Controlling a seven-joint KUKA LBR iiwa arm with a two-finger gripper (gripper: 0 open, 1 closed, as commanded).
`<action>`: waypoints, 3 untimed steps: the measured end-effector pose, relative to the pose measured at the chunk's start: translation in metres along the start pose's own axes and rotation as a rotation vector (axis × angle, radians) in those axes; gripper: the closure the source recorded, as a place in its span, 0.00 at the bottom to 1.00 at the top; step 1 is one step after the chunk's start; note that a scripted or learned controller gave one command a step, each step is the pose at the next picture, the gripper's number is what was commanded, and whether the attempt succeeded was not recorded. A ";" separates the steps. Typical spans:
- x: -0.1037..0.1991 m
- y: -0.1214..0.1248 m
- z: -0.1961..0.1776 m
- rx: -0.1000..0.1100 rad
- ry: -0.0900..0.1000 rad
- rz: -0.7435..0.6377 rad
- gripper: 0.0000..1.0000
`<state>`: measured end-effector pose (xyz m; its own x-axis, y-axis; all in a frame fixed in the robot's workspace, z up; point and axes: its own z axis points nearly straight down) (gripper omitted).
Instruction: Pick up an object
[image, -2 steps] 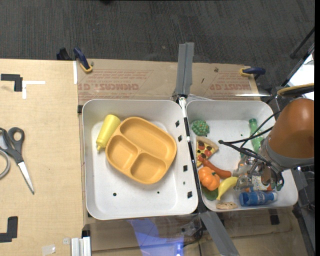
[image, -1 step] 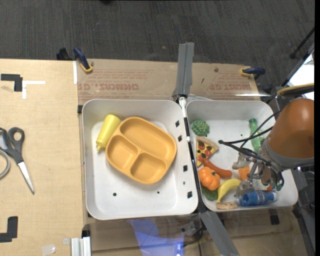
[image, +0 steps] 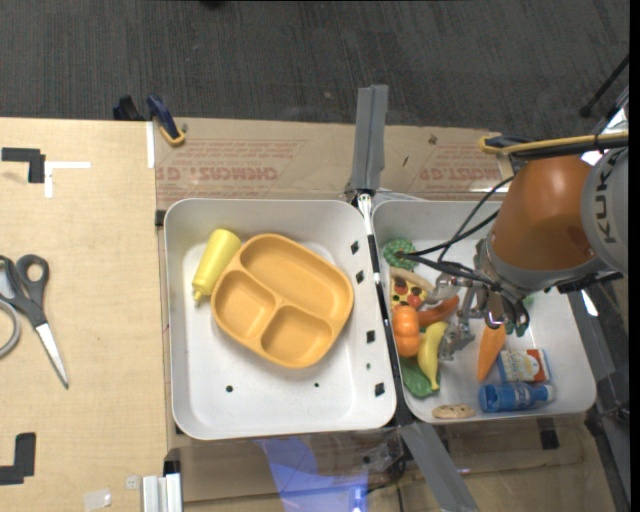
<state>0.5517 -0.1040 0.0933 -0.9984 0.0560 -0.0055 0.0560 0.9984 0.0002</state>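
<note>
Arm's hand (image: 462, 335) is down in the right bin (image: 570, 330), low over the pile of toy food, likely lining up a grab on one piece; can't tell if it's apart or together, wires and metal clutter hide it. Candidates all sit in that bin: smooth tapered carrot (image: 489, 350) just right of the hand, curved banana (image: 430, 352) and round orange (image: 404, 322) to its left, a blue bottle (image: 512, 397) lying flat near the front edge. Left bin (image: 200, 400) carries a glossy three-compartment yellow tray (image: 283, 298) with a yellow squeeze bottle (image: 214, 262) tilted against it; scissors (image: 34, 305) lie on the wood tabletop (image: 80, 400), well apart.
</note>
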 end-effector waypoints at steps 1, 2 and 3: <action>0.018 0.009 0.001 -0.001 0.004 0.034 0.00; 0.002 0.006 0.000 0.000 0.001 -0.041 0.00; -0.015 0.009 0.000 0.001 0.000 -0.053 0.00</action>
<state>0.5677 -0.0956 0.0934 -1.0000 0.0027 -0.0053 0.0027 1.0000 -0.0009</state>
